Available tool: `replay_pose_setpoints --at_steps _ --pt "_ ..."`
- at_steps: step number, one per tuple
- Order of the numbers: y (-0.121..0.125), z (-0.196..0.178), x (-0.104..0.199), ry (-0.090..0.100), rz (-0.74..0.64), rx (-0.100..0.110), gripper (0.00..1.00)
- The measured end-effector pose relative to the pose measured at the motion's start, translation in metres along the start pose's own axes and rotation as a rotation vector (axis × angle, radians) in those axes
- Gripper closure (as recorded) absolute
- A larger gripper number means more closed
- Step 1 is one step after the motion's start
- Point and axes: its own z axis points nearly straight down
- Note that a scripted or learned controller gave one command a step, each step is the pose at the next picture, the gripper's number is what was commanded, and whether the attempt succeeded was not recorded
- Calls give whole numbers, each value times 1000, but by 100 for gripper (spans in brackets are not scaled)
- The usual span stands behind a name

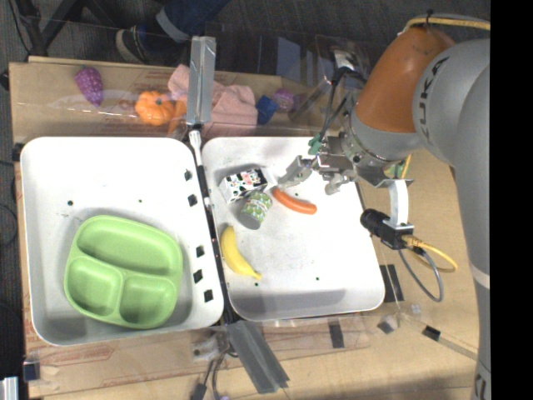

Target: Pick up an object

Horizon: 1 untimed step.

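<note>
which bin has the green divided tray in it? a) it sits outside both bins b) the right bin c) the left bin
c, the green divided tray lies in the left bin, while the right bin holds the banana, the carrot and other small things.

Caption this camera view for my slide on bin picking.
Gripper hovers over right bin near carrot, banana.

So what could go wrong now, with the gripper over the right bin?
1. The carrot lies close to the cup and the box; the gripper, coming down there, may push them instead of gripping one.
2. The carrot is thin and lies flat, so it may slip out.
3. The banana lies near the bin wall, which leaves little room.
</note>
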Motion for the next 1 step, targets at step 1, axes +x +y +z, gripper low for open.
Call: replay_pose_setpoints --at_steps 1 --pt "-35 139 30 1 -65 -1 0"
